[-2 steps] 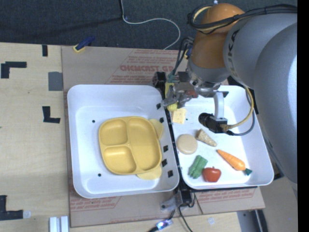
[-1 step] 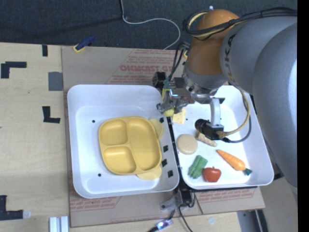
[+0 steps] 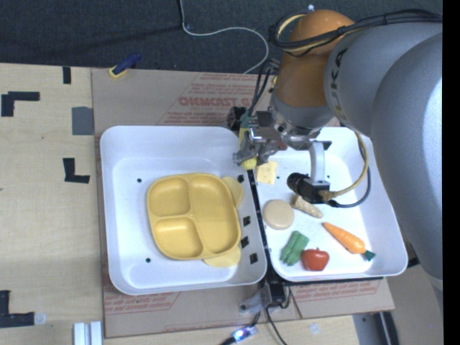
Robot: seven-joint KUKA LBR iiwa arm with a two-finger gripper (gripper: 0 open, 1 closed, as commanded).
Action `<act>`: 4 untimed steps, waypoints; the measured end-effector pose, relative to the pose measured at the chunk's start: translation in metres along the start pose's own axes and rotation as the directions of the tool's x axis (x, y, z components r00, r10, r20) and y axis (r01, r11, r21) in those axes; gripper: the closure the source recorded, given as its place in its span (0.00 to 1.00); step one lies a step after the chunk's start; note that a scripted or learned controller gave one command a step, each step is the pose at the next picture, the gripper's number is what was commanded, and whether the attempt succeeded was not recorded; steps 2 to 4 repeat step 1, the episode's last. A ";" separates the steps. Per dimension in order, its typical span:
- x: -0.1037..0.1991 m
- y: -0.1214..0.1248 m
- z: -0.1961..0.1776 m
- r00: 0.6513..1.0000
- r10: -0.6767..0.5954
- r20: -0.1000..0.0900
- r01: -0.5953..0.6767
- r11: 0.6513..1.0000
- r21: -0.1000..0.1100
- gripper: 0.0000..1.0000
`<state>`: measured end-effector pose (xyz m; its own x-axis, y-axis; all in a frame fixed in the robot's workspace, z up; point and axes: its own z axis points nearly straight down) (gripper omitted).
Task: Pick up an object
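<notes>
My gripper (image 3: 251,153) hangs over the inner wall between the two bins, at the right bin's upper left corner. A pale yellow cheese-like wedge (image 3: 267,172) lies just below and right of it. Further down the right bin (image 3: 384,221) lie a round beige bun (image 3: 278,214), a tan piece (image 3: 307,207), an orange carrot (image 3: 344,238), a green vegetable (image 3: 294,248) and a red tomato (image 3: 315,259). The arm's orange band and grey body cover the bin's upper right part.
The left bin (image 3: 122,192) holds a yellow divided plate (image 3: 192,215) with a pale yellow flat piece (image 3: 224,259) under its lower edge. A white cable (image 3: 208,29) runs over the dark surface behind the bench. Black clips sit on the wall between the bins.
</notes>
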<state>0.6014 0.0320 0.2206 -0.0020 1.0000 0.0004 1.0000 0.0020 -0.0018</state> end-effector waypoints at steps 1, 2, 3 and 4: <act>-0.011 0.008 0.004 1.000 0.001 0.001 -0.001 1.000 0.000 1.00; -0.011 0.008 0.004 1.000 0.001 0.001 -0.001 1.000 0.000 1.00; -0.011 0.008 0.004 1.000 0.001 0.001 -0.001 1.000 0.000 1.00; -0.011 0.008 0.004 1.000 0.001 0.001 -0.001 1.000 0.000 1.00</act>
